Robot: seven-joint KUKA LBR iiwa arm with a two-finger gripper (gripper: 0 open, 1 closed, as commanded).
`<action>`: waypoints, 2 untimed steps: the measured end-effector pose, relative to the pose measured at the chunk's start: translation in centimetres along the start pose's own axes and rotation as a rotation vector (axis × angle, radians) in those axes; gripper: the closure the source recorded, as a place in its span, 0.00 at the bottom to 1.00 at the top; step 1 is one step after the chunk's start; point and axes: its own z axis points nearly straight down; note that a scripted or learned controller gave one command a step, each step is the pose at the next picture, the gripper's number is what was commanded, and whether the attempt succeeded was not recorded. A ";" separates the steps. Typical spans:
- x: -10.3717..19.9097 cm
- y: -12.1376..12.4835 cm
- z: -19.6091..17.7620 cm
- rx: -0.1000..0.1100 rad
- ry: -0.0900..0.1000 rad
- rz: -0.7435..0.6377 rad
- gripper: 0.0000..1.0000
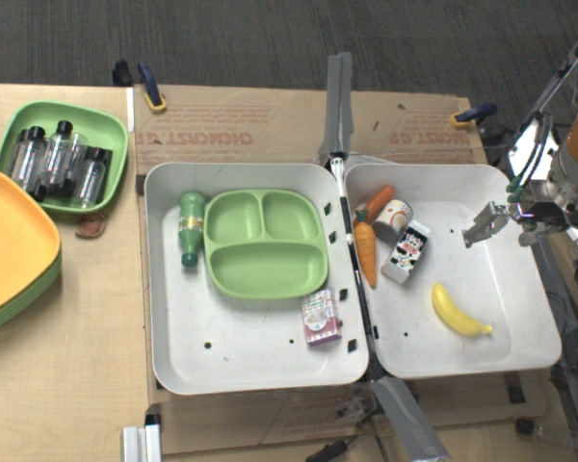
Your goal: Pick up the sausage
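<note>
- Green divided plate, green bottle and pink packet, left bin.
- Carrot, banana and milk carton, right bin.
- Bottles in green tray, upper left.

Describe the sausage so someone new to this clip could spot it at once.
Look in the right-hand white bin, at its upper left corner beside the divider. The sausage lies there tilted, above the carrot and touching a small round can. It is the short, reddish-orange stub with rounded ends; the carrot is longer and tapers.

Right bin: smooth glossy white plastic. Banana inside: shiny plastic look. Left of it, the sausage: smooth, slight sheen. Beyond the bin, matt brown cardboard.
</note>
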 end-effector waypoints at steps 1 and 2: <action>-0.1 0.0 -0.8 0.003 -0.001 0.002 1.00; -6.5 -2.0 3.8 0.000 0.001 0.202 1.00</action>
